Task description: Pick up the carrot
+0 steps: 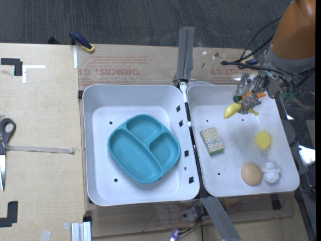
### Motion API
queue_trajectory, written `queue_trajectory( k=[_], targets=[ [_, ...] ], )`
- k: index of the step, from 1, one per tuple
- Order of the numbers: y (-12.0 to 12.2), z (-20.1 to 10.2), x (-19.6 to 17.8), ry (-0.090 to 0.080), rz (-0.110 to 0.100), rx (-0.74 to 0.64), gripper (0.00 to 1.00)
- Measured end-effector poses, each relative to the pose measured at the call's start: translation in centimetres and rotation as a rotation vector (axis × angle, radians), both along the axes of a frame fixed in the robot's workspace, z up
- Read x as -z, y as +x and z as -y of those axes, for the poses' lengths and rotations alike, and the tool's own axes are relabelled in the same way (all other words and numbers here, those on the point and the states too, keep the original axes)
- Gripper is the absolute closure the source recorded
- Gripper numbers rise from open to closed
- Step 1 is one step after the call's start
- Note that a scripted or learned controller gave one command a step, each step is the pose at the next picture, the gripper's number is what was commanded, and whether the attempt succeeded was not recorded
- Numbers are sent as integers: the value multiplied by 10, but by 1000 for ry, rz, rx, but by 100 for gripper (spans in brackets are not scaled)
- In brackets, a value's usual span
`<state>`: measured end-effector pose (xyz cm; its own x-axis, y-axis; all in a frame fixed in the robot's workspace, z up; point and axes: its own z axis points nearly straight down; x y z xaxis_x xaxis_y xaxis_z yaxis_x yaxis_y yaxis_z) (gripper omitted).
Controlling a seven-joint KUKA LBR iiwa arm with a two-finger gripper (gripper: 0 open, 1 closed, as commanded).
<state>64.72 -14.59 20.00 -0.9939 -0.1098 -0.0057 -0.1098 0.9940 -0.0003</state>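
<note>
Camera view, looking down at a slant on the surface. Nearest edge of the right bin: a tan egg-shaped item with a small white crumpled object just beside it, both close to the bin's near-right corner. Further in — a yellow lemon-like ball near the right wall, and a small speckled green-and-tan block toward the bin's left side, well apart from the ball.

Left bin holds a teal divided plate with three compartments, lying flat at its centre.

On the bare surface to the left of the bins: scissors at the picture's left edge.

Far part of the right bin: end effector hangs low over the bin. A small orange piece, apparently the carrot, shows right at its tip, but too small to tell whether it sits between the fingers or whether they are spread or closed. A yellow banana-like item lies touching or just beside the tip, on its left.

Beyond the bins — a brown cardboard sheet.
</note>
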Motion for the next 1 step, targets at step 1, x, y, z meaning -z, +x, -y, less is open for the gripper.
queue_trajectory(
  k=[1],
  targets=[
    [13, -73, 1, 0, 1, -172, 100]
  ],
)
